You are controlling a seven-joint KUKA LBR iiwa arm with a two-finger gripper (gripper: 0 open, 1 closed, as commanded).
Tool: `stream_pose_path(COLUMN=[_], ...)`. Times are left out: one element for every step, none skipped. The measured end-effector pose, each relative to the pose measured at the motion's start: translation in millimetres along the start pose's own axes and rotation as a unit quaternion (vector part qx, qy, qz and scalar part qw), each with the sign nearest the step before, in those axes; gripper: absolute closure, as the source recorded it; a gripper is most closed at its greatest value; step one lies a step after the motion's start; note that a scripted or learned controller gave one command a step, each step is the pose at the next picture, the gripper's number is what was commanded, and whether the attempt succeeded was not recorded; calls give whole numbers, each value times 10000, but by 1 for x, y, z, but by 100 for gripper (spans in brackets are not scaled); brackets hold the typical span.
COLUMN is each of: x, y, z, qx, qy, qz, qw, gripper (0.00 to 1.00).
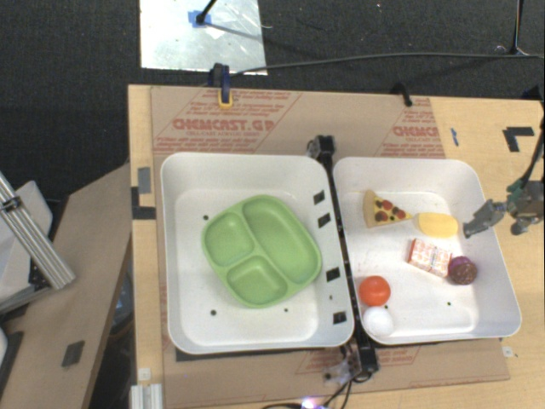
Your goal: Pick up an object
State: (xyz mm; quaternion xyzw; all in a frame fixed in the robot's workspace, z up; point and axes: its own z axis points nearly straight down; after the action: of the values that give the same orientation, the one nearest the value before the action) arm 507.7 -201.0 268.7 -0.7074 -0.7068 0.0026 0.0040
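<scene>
- The two-finger gripper (pixel 477 220) sat at the right rim of the right-hand shallow white bin (pixel 490 313), and whether it was parted or closed could not be told; nothing showed in its grasp.
- Just beside its tip lay the pale yellow oblong block (pixel 438 224), probably the nearest target.
- Close around that lay a toy pizza slice (pixel 383 210), a small pink-and-white printed packet (pixel 428 258) and a dark maroon ball (pixel 462 270); an orange ball (pixel 375 290) and a white ball (pixel 378 319) sat near the divider.
- The left-hand bin held a green three-compartment plastic plate (pixel 260 250).
- Likely risks: a descent hitting the rim, a smooth block slipping, or neighbours getting nudged.
</scene>
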Motion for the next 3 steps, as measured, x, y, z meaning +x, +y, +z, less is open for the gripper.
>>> stream_pose_path(x=[1, 0, 2], y=[2, -1, -7], z=[-6, 36, 97], qx=[-55, -50, -31], qy=[-14, -11, -3], qz=[-21, -13, -11], qw=[10000, 10000, 10000], gripper=[0, 0, 0])
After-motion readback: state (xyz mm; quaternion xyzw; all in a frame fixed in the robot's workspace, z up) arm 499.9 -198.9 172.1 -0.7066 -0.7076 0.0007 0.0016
